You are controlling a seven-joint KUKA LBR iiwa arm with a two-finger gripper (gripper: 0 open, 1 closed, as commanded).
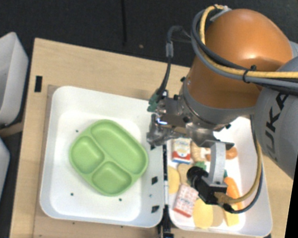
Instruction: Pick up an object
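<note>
Over the shallow white right bin [259,219], we judge the approach underway: gripper [159,134] beside a red-and-white carton [182,153]; we cannot tell its opening. Next, descend centred on one item.

Left bin [57,191] has open floor round the green plate [108,157]; right bin [260,216] is packed tight under the arm [239,51].

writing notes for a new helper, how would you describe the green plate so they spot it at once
Find the two white bins on the wooden bench and take the left bin. A plate lies near its middle. It is light green with three compartments, unlike the small red, orange and yellow things crowding the right bin.
</note>
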